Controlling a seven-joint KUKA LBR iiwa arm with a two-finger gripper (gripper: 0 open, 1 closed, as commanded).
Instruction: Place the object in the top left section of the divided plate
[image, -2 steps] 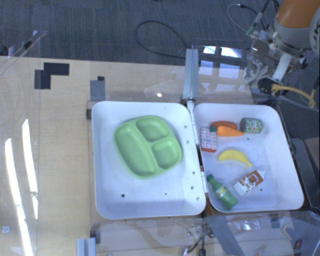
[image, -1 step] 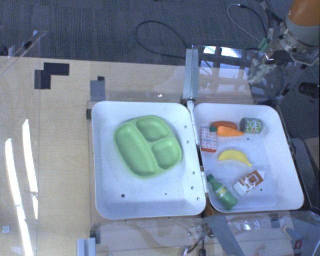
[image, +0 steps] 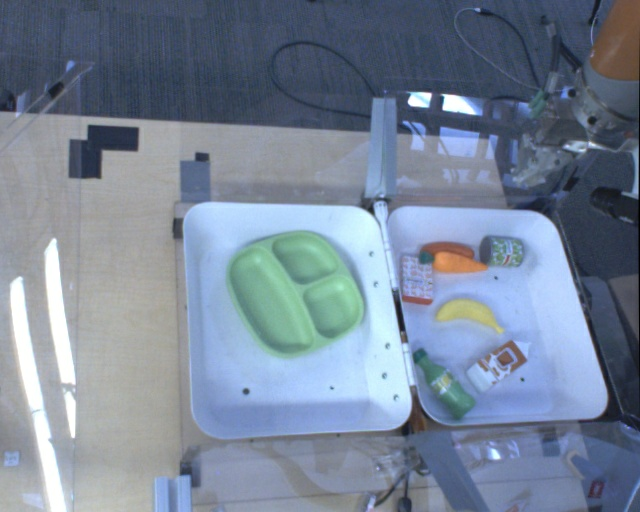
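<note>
The arm (image: 610, 50) was cut off at the upper right corner, and its pincer (image: 540, 150) was blurred, so its state was unclear. The green plate (image: 295, 292) sat in the left bin (image: 210, 380). The banana (image: 470, 314) lay in the right bin (image: 570, 330).

Arm (image: 612, 60) cut off at top-right edge; claw (image: 535, 160) too blurred to tell.
</note>
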